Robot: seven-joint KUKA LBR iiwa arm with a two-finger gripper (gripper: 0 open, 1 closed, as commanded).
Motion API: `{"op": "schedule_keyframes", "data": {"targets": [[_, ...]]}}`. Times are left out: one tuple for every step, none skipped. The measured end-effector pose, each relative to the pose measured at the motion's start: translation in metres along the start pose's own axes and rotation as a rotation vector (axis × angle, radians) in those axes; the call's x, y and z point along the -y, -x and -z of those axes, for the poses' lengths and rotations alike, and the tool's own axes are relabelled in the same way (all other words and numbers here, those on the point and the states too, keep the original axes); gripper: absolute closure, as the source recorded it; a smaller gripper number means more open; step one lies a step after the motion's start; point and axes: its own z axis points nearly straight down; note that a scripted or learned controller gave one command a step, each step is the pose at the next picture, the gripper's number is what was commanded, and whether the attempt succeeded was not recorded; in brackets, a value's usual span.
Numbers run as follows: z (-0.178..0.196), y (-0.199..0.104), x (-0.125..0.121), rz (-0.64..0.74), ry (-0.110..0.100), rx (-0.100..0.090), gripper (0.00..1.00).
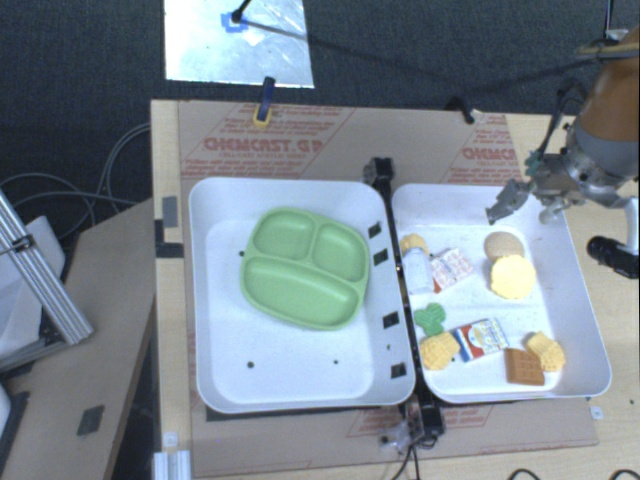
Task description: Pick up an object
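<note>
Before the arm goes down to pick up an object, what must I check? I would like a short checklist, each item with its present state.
1. Hand holds nothing: ok, nothing shows between its fingers.
2. Hand stands over the right bin: ok, near the far edge.
3. Objects within the bin: ok, the pale yellow round piece and the brown square cracker lie inside.
4. Target free of neighbours: not ok, the yellow piece touches the tan round one.
5. Green divided plate out of the way: ok, it lies in the left bin.
6. Fingers wide enough for the target: cannot tell.

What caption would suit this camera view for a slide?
KUKA arm's gripper hovers above the right bin of toy food; a green divided plate lies in the left bin.
</note>
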Motion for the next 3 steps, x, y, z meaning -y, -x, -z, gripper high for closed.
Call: {"op": "schedule_keyframes", "data": {"targets": [[0.008, 0.000, -0.002, 0.003, 0.013, 0.002, 0.00], [-0.047, -0.002, -0.013, 0.005, 0.010, 0.002, 0.00], [-0.090, -0.003, -0.008, 0.002, 0.010, 0.002, 0.00]]}}
